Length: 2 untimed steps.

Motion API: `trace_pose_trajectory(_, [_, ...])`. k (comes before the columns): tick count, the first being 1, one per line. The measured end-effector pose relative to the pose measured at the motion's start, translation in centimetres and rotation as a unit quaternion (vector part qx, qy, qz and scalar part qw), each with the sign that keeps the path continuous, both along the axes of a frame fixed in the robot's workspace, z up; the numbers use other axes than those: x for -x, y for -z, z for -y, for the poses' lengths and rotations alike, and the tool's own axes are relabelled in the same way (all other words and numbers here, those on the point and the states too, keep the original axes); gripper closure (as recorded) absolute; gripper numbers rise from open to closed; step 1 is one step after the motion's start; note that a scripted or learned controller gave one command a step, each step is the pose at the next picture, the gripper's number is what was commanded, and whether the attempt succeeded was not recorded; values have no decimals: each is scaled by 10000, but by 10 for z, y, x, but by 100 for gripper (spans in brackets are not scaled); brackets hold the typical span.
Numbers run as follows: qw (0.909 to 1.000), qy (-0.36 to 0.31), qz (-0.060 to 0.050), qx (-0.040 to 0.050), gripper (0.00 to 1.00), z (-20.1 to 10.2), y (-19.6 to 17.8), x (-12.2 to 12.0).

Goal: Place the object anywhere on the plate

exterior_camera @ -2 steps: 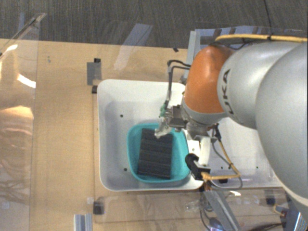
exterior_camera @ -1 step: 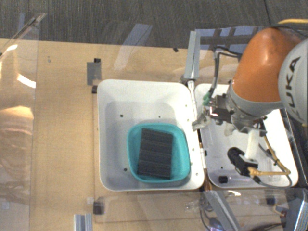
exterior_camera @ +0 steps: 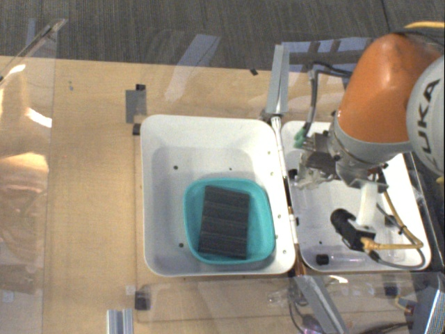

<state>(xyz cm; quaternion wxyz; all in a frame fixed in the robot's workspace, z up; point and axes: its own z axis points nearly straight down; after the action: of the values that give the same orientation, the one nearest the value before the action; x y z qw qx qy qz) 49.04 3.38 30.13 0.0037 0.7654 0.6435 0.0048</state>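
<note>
Although the dark ridged object (exterior_camera: 224,222) already lay on the teal plate (exterior_camera: 262,221) in the left bin (exterior_camera: 160,186), you couldn't tell the gripper (exterior_camera: 316,169) state; a descent might have struck the divider.

Teal plate (exterior_camera: 261,218) bearing a dark grey ribbed object (exterior_camera: 224,221) — both bins (exterior_camera: 160,186) white — arm (exterior_camera: 389,96) orange.

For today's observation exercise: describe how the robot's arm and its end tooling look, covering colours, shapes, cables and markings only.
The arm has a bulbous orange band over a light grey body with dark letters "UKA" at the frame's edge. Below it sits a grey metallic wrist assembly, with a black cable and a yellowish hose looping beside it.
</note>
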Motion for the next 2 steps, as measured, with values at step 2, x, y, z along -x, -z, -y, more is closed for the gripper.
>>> trace_pose_trajectory(2, [9891, -1471, -29, 5, 100, -88, 96, -38])
